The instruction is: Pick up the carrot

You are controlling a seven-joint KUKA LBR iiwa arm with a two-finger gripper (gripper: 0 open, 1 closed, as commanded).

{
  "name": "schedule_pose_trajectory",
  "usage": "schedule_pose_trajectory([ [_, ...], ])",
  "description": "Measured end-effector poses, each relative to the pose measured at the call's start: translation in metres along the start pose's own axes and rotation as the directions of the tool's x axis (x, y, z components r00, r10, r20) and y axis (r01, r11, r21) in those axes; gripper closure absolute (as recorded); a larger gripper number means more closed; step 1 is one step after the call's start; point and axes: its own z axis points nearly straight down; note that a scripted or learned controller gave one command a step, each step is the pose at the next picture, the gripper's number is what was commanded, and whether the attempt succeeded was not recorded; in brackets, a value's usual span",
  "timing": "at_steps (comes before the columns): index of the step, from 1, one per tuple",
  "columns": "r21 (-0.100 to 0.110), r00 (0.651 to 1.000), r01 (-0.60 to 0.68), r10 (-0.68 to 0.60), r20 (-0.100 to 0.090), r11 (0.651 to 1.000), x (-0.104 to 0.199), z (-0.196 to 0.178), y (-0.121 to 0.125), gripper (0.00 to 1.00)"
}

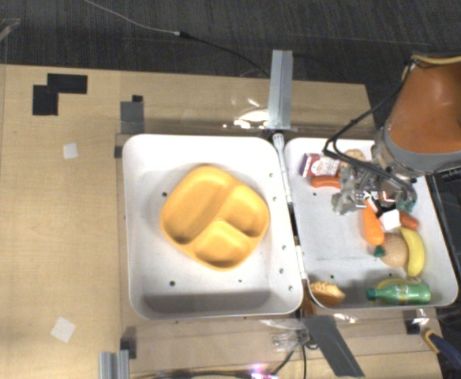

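The orange carrot (372, 227) lies in the right bin (325, 251), pointing toward the front, with its green top near the arm. My gripper (360, 197) hangs just above and to the left of the carrot's upper end, under the orange-banded wrist (432, 109). The grey gripper body hides part of the carrot's top. No object shows between the fingers.
The right bin also holds a red-and-white packet (322, 170), a banana (413, 249), a brownish round fruit (394, 251), a green bottle (400, 292) and a bread piece (327, 292). A yellow sectioned dish (215, 215) sits in the left bin (144, 283).
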Motion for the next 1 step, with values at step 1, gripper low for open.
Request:
schedule_pose_trajectory([
  [1, 0.0, 1.0, 0.003, -0.003, 0.01, 1.0, -0.0028, -0.0123, 0.0012, 1.0],
])
